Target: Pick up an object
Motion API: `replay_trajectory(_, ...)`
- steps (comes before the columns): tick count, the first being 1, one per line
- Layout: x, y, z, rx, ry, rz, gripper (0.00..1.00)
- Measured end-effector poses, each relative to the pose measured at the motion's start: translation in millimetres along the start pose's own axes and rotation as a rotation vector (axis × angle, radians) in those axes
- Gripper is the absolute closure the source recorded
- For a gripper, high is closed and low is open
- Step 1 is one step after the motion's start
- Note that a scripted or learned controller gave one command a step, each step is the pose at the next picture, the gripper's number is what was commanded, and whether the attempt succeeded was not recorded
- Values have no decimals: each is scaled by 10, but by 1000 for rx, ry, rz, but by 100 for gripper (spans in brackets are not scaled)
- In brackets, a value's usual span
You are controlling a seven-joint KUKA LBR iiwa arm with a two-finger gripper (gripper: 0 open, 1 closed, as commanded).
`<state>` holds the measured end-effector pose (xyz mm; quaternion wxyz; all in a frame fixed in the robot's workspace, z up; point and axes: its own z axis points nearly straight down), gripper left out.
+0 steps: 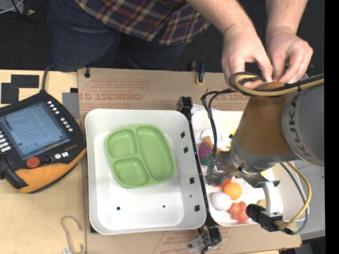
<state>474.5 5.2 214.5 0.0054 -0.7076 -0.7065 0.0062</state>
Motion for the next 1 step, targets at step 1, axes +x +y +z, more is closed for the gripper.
replay_trajectory(1,144,-46,-52,6,2,0,100)
